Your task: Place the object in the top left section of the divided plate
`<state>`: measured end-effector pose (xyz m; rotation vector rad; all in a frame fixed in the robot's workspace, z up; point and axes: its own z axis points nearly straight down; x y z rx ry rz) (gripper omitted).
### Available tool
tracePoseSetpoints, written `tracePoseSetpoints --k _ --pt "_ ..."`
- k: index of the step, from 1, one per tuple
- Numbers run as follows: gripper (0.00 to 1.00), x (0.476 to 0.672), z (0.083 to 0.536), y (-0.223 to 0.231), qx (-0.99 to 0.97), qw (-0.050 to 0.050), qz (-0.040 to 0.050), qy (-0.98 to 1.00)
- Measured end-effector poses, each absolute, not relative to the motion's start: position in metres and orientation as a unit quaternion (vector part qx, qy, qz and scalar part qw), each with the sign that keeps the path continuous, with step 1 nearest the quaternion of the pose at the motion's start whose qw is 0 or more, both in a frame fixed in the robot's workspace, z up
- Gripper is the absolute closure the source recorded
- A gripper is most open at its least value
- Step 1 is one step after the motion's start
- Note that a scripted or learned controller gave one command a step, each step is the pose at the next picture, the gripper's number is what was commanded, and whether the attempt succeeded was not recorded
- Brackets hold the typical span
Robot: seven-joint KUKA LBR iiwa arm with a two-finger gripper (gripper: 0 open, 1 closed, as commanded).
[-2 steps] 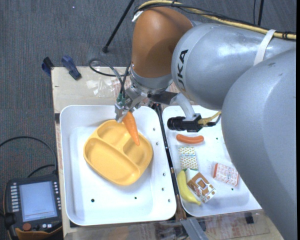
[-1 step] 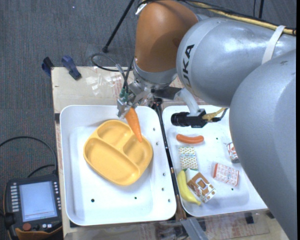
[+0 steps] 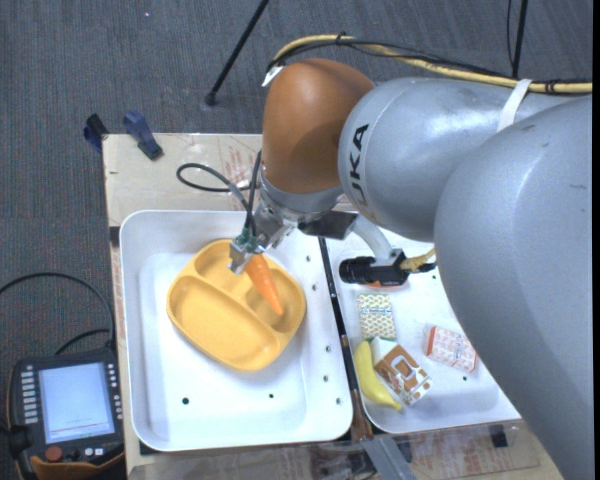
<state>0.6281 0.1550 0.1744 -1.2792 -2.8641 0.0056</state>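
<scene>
Carrot (image 3: 266,284): smooth orange plastic-looking cone, lying slanted across the divided plate, fat end right up at the gripper, pointy tip down toward the plate's right rim. Mostly over the ridge between sections, can't really tell which compartment it counts as.

Pendant (image 3: 68,408): nearest thing, bottom left off the bench, chunky grey handheld with a pale glowing screen.

Left bin (image 3: 150,388): shallow glossy white tray, rounded corners, a few small dark holes in the floor.

Right bin (image 3: 480,393): same white tray just beside it, arm looming over most of it.

Banana (image 3: 371,378): curved yellow toy, near the front of the right bin, touching the brown box.

Brown box (image 3: 402,374): small cardboard-ish carton, tilted.

Other packets: a patterned little one (image 3: 376,316) behind the banana, a red and white one (image 3: 449,347) to its right, both flat.

Divided plate (image 3: 215,330): matte yellow plastic, rounded shape with raised ridges splitting it up, sits middle of the left bin.

Gripper (image 3: 245,256): small dark fingers at the carrot's thick end, over the plate's far side. Honestly can't tell whether it's clenched or let go.

Arm (image 3: 480,188): big smooth grey shells, shiny orange-brown dome above the wrist.

Black cable (image 3: 205,178): loops on the worn wooden bench top behind the bins.

Blue clamps (image 3: 140,133): at the far left bench corner.
</scene>
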Motion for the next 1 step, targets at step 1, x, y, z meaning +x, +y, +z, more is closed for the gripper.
tracePoseSetpoints --k 1 --pt "1.0 0.6225 0.1791 0.1565 -0.169 0.002 0.0001 -0.986"
